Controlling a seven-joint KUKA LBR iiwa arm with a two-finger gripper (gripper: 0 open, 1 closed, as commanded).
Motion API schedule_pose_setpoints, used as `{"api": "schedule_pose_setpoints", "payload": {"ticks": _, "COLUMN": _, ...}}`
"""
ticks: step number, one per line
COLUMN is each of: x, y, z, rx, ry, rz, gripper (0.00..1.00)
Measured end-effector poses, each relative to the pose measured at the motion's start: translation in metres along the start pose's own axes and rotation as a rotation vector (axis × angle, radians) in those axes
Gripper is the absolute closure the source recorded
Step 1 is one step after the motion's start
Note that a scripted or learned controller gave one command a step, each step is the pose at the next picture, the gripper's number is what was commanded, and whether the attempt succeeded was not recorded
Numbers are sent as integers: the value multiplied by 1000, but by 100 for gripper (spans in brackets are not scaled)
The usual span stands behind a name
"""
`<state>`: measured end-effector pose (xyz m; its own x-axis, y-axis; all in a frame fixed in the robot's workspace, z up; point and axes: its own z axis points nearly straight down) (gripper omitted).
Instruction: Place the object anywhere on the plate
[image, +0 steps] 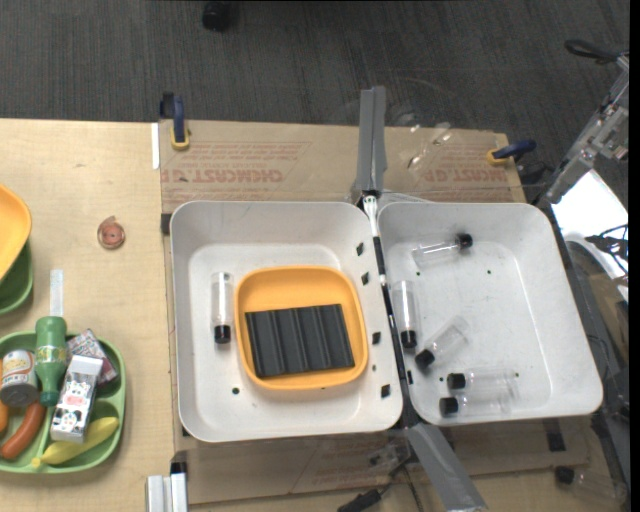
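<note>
Orange plate (300, 285) sat in the left white bin (190, 400), left of the frame's centre, with a black ribbed block (299, 339) lying flat on its lower half. A clear black-capped vial (221, 308) lay just left of the plate on the bin floor. More vials (478, 389) lay scattered in the right bin (560, 300). The gripper's state could not be told.

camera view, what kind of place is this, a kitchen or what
Probably a robotics lab bench, not a kitchen: two white bins clamped side by side over cardboard, clear vials with black caps scattered in them, an orange plate, and toy food on a green tray.
</note>
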<state>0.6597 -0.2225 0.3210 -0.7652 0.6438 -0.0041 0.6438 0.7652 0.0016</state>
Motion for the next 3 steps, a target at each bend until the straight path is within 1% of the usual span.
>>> {"api": "schedule_pose_setpoints", "payload": {"ticks": 1, "x": 91, "y": -8, "z": 79, "rx": 0, "ry": 3, "rz": -135, "gripper": 0}}
{"api": "schedule_pose_setpoints", "payload": {"ticks": 2, "x": 67, "y": -55, "z": 111, "rx": -1, "ry": 4, "rz": -388, "gripper": 0}}
{"api": "schedule_pose_setpoints", "payload": {"ticks": 3, "x": 105, "y": -75, "z": 197, "rx": -1, "ry": 3, "rz": -442, "gripper": 0}}
